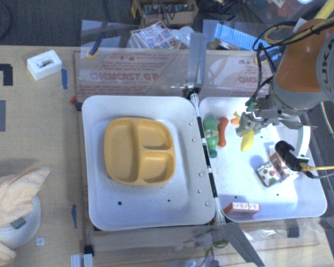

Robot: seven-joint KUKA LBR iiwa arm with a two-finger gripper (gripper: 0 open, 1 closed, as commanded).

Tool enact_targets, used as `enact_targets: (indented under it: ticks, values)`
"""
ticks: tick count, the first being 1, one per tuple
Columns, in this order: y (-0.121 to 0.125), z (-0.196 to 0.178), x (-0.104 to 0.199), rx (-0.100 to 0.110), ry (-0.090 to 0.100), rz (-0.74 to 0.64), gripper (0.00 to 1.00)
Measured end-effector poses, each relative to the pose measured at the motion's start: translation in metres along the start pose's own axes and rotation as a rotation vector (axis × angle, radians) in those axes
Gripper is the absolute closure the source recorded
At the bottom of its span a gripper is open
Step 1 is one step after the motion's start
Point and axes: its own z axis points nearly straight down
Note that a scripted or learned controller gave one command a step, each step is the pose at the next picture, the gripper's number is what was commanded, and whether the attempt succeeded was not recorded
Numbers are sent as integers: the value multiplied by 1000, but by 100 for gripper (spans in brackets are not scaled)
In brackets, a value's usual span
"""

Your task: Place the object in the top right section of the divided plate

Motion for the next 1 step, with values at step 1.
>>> enact_targets:
  ticks: [1]
  values:
    - [22, 17, 56, -1, 0, -25, 100]
